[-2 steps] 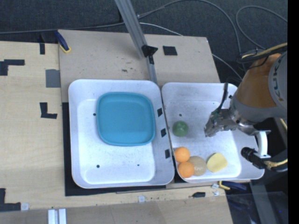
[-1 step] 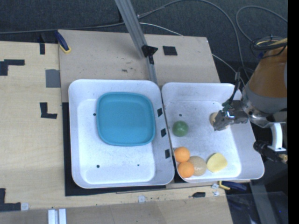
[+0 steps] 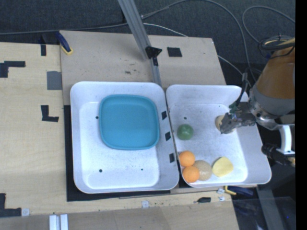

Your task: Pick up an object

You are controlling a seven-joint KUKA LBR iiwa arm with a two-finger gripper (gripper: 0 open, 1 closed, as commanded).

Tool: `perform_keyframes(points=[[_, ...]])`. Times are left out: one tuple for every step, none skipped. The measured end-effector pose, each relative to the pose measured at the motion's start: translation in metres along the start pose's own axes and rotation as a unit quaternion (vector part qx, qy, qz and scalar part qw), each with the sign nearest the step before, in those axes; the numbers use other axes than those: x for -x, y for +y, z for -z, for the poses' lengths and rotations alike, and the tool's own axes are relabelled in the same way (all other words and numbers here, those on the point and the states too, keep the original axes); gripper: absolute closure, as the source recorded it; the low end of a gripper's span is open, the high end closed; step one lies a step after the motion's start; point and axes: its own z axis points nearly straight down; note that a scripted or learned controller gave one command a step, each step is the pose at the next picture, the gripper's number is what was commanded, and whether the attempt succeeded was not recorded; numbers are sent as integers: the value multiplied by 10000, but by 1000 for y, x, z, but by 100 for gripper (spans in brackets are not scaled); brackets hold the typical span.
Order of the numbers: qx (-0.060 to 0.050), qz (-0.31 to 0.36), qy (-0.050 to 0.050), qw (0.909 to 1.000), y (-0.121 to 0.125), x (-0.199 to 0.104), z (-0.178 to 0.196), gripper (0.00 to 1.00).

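green ball point(image 3: 185, 132) mid right bin | two oranges point(image 3: 187, 158), tan ball point(image 3: 203, 169), yellow piece point(image 3: 222, 166) near front

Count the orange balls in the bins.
2. Both lie in the right bin, near its front-left corner: one orange ball beside the dividing wall, the other orange ball just in front of it, touching a beige ball. The arm may hide more.

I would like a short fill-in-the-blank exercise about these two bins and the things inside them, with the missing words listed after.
1. The blue plate lies in the ____ bin.
2. The green ball lies in the right bin, alone, above the two ____ balls in the picture.
3. The yellow object lies near the bin's ____ edge.
4. The gripper hangs over the ____ bin.

Missing words: left; orange; bottom; right
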Motion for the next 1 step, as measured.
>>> perform_keyframes(points=[[0,17,4,10000,19,-47,8,100]])
